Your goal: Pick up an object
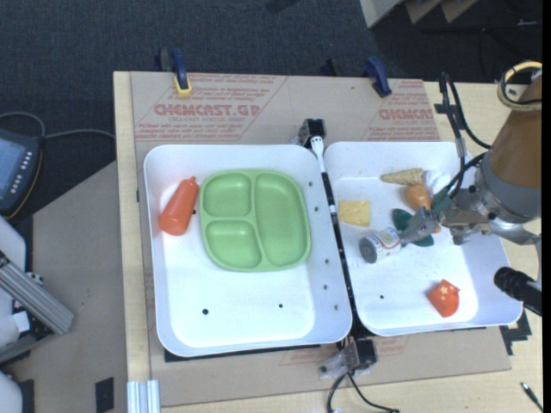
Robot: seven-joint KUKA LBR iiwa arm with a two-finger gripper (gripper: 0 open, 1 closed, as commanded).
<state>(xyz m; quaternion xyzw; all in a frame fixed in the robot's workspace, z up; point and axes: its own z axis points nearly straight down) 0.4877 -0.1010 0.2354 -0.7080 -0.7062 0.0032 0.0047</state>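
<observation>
The right bin [405,312] holds several small objects: a yellow block [354,212], a beige wedge [403,177], an orange ball [417,195], a teal piece [403,218], a small white cylinder with a grey cap [379,245] lying on its side, and a red piece [444,298]. My gripper [424,224] is low in this bin, over the teal piece and just right of the cylinder. The orange ball sits right behind it. Nothing is visibly lifted off the bin floor.
The left bin [241,312] holds a green divided plate [256,219] and an orange bottle-shaped toy [179,206] at its left. A black-studded divider [331,231] separates the bins. Cables [452,119] run along the right bin's far right corner.
</observation>
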